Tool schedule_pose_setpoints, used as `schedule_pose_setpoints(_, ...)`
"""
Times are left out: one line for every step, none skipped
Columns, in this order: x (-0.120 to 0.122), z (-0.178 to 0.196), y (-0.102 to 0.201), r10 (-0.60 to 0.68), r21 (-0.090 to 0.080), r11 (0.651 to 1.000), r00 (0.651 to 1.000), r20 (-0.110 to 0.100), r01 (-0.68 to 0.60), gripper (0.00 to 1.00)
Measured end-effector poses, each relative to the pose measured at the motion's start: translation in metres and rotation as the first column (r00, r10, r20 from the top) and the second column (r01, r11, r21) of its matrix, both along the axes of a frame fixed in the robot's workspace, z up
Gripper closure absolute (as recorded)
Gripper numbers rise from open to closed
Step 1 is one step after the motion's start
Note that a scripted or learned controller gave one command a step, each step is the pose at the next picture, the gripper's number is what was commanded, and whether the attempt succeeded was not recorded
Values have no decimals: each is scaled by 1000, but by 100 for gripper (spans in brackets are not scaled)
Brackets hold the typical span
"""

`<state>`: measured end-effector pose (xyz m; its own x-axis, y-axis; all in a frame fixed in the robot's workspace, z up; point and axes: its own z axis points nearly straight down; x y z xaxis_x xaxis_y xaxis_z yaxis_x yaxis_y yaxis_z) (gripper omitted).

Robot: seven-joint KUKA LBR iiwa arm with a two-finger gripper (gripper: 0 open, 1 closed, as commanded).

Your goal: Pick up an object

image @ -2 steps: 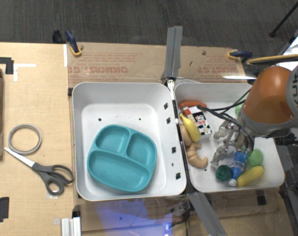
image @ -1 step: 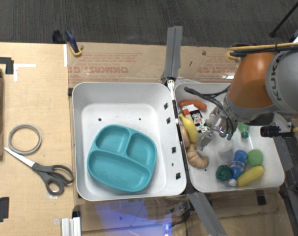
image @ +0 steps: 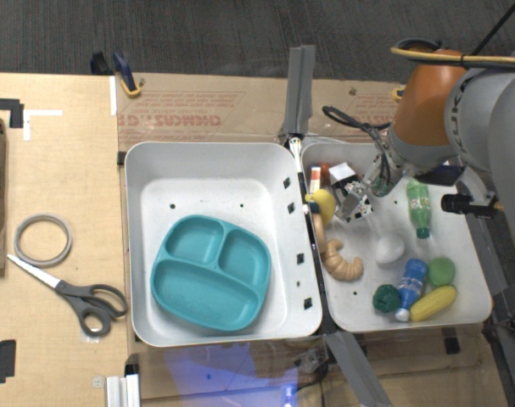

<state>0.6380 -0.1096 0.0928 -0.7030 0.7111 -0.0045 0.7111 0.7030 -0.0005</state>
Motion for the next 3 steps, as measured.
schedule_pose_setpoints(2, 0, 9, -196, 2, 981, 981, 1, 196, 0)
schedule_pose_setpoints(3, 10, 9, -192, -1, 981, 981, 4, 192, 100)
schedule_pose_setpoints(1, 134, 57, -472, 1, 882, 882, -2, 472, 100)
